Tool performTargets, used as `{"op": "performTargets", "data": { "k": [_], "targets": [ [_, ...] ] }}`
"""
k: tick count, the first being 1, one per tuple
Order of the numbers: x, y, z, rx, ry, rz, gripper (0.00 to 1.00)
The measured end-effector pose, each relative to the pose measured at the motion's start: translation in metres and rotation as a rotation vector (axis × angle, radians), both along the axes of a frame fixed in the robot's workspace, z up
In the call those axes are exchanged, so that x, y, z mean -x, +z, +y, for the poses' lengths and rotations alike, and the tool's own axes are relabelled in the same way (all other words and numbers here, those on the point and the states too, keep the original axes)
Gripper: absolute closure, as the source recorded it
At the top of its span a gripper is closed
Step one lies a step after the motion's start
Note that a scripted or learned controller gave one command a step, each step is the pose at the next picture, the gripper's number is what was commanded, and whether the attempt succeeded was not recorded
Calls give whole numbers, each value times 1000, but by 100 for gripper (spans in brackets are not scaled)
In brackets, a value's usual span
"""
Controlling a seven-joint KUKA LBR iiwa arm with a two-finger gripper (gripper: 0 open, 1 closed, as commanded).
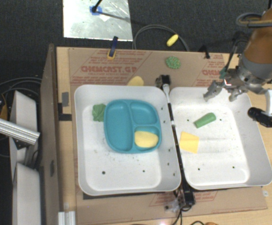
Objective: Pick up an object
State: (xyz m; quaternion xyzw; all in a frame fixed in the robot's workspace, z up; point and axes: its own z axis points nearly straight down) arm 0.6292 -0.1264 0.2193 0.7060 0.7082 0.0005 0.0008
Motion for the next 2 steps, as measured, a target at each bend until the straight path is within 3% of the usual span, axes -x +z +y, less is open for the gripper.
{"op": "performTargets", "data": {
  "k": [1, 2],
  "targets": [
    [5, -116, -11, -1, -3, 6, 0],
    [2, -99, -10, 0, -2, -2, 100]
  ]
}}
